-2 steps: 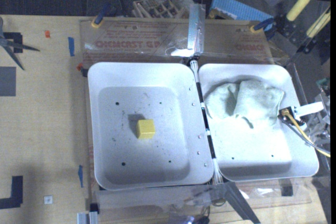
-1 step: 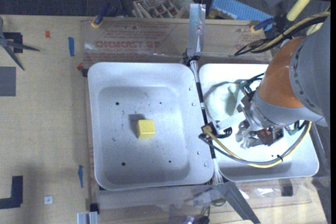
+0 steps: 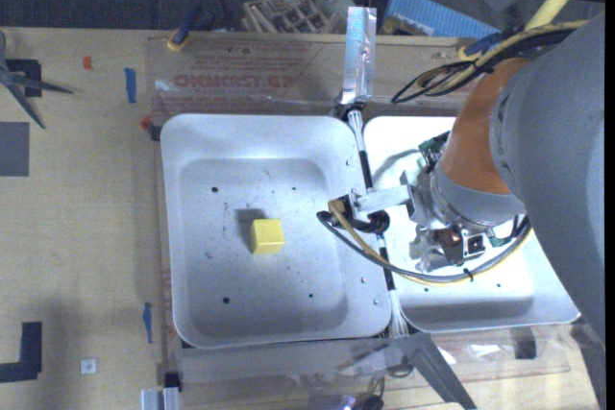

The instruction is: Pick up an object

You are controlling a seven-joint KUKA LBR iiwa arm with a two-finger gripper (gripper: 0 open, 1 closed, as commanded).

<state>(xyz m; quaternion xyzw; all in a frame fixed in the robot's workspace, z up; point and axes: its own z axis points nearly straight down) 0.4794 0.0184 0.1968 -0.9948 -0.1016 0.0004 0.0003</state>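
Observation:
A small yellow cube (image 3: 267, 235) lies on the floor of the left bin (image 3: 197, 144), a little left of its middle. The grey arm with its orange band reaches in from the right and hangs over the right bin (image 3: 500, 298). My gripper (image 3: 437, 247) points down over the left part of that bin, close to the divider between the bins and well to the right of the cube. Cables and the wrist body hide its tip.
A loop of black and yellow cable (image 3: 356, 224) hangs from the wrist across the divider into the left bin's right edge. A clear upright post (image 3: 359, 53) stands behind the bins. Small tools and tape marks lie on the bench at left.

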